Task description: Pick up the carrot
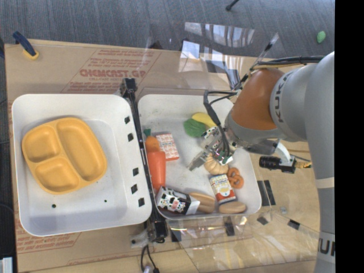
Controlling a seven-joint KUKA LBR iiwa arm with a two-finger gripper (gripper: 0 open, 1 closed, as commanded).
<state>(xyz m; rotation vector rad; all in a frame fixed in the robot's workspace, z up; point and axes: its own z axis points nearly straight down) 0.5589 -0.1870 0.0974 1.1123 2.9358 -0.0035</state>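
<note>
The carrot (156, 162) is an orange stick lying lengthwise along the left wall of the right bin (187, 103), with a greenish stem end toward the back. My gripper (209, 153) hangs low over the middle of the same bin, well to the right of the carrot and apart from it. It sits just above a tan croissant-like piece (215, 165). Its metal fingers are small and cluttered in this view, and nothing shows plainly between them.
The right bin also holds a green and yellow item (198, 124), a pink packet (167, 145), a small can (222, 187), a pretzel (235, 178), a black-and-white carton (173, 201) and bread pieces (203, 201). A yellow divided plate (63, 152) lies in the left bin (34, 220).
</note>
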